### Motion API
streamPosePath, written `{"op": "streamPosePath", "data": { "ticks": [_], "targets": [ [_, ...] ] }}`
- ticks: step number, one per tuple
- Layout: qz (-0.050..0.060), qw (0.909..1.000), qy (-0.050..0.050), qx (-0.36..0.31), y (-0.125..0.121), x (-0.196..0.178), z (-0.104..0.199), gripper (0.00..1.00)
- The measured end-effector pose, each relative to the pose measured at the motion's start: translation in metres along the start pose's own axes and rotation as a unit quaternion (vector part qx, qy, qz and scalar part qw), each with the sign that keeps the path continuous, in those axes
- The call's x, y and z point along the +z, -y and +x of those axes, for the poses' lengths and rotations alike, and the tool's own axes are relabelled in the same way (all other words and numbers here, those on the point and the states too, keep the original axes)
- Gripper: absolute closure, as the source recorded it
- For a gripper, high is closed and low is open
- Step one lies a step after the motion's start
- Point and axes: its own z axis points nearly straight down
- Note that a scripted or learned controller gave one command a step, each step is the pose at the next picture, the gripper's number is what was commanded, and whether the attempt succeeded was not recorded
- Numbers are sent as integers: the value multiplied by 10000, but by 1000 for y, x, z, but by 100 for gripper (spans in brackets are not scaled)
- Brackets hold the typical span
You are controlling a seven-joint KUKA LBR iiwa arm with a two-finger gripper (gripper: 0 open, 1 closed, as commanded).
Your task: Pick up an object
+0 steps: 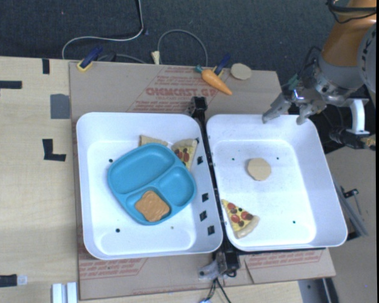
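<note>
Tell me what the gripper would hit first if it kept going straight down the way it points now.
Probably the right bin, at its back rim or the floor just inside. The gripper hangs over that far edge with jaws spread, and nothing lies directly beneath; depth is uncertain from this slanted view.

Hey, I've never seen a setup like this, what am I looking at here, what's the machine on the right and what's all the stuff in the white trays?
This is one picture from a camera fixed above a workbench, looking down at a slant. The grey and orange machine at the upper right is a robot arm. Its hand, a two-finger claw with the fingers spread, hangs over the far edge of the right bin and holds nothing.

Two shallow white bins sit side by side. The left bin holds a blue divided plate with a toy toast slice in one compartment, and a toy pizza slice tucked behind the plate. The right bin holds a round tan cookie and another pizza slice.

Behind the bins, on the cardboard, lie a toy carrot and a second round cookie. The job is to pick up an object.
</note>
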Motion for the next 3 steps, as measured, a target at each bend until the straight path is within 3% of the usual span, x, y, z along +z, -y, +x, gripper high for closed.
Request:
{"op": "streamPosePath", "data": {
  "ticks": [1, 2, 3],
  "targets": [
    [71, 10000, -23, 10, 75, 98, 31, 0],
    [-2, 10000, 10, 1, 59, 146, 35, 0],
    [-32, 10000, 19, 7, 58, 132, 34, 100]
  ]
}}
